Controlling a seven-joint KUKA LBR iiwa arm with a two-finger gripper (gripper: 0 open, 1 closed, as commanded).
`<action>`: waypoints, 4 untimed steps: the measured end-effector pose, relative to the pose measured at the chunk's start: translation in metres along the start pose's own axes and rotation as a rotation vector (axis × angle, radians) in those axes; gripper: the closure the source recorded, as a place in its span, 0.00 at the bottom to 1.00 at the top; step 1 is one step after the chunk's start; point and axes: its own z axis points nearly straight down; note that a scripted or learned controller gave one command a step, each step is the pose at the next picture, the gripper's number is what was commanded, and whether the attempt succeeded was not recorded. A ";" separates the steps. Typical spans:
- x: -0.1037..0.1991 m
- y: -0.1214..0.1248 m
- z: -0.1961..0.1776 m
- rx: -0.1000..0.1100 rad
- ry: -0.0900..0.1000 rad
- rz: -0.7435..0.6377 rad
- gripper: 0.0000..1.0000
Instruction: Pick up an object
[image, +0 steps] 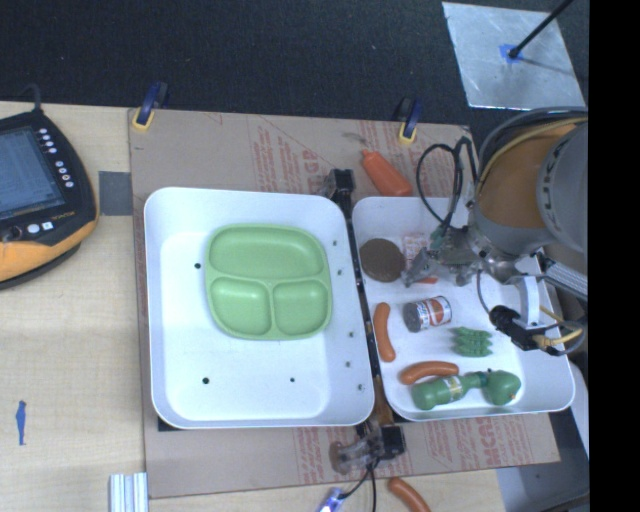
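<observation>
The right bin holds the gripper; I cannot tell its finger state. Just below it a small can lies on its side, long axis left-right, dark end pointing left.

From my gripper, a green divided plate lies well off toward the view's left, in the left bin. A teach pendant sits farther that way. Above me in the view, an orange carrot rests on cardboard, near a blue clamp.
</observation>
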 end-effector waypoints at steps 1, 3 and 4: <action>0.011 0.055 -0.002 -0.003 0.001 0.003 0.00; 0.009 -0.054 0.000 0.000 0.000 0.001 0.00; 0.008 -0.054 -0.010 0.001 -0.002 -0.004 1.00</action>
